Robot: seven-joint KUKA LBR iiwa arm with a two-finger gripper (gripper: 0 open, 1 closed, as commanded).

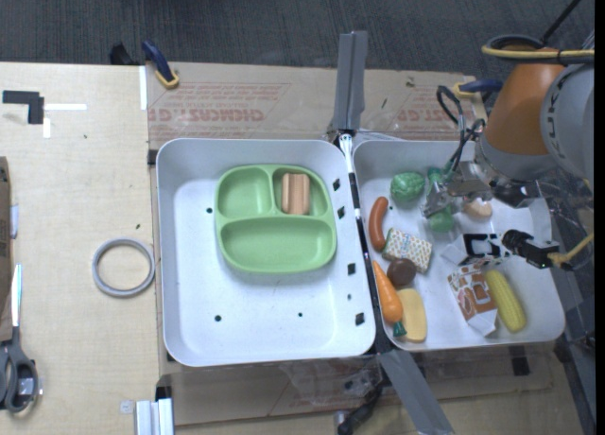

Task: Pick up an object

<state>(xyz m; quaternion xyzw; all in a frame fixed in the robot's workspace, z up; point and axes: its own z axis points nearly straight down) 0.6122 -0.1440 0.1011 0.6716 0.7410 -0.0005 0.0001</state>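
Observation:
My gripper (446, 199) hangs low over the upper middle of the right bin (544, 334), reaching in from the right. Just below its tip lies a small green item (440, 223), and a pale peach item (478, 206) sits right beside it. A green leafy toy (407, 187) is to its left. Further left and toward the front lie a red sausage (379, 220), a patterned cracker (408, 248), a brown piece (401, 272), a carrot (387, 295) and a yellow wedge (412, 315). A corn cob (509, 300) and a snack packet (473, 295) lie at the front right.
The left bin (189, 320) holds a green divided plate (274, 244) with a tan stick (296, 193) in its upper right compartment. On the bench to the left are a tape ring (124, 266) and scissors (17, 374). A blue clamp (161, 62) lies at the back.

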